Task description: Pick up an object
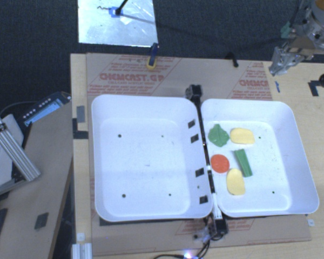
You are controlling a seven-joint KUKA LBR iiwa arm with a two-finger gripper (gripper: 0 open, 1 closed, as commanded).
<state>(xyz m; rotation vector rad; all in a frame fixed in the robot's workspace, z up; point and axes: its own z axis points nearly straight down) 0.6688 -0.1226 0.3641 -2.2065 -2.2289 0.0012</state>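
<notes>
The right bin (291, 128) holds several small items: a green leafy piece (218, 135), a yellow oval (242, 136), a red disc (220, 163), a green stick (243, 162) and a second yellow piece (236, 182). My gripper (281, 62) hangs high at the top right, beyond the right bin's far edge and well away from the items. Nothing shows between its fingers.
The left bin (146, 161) lies beside the right one, joined by a black hinge strip (202, 144). A shiny metal sheet (117, 15) lies at the back. A yellow and blue clip (152, 58) rests on the board. Metal rails (11, 150) stand at the left.
</notes>
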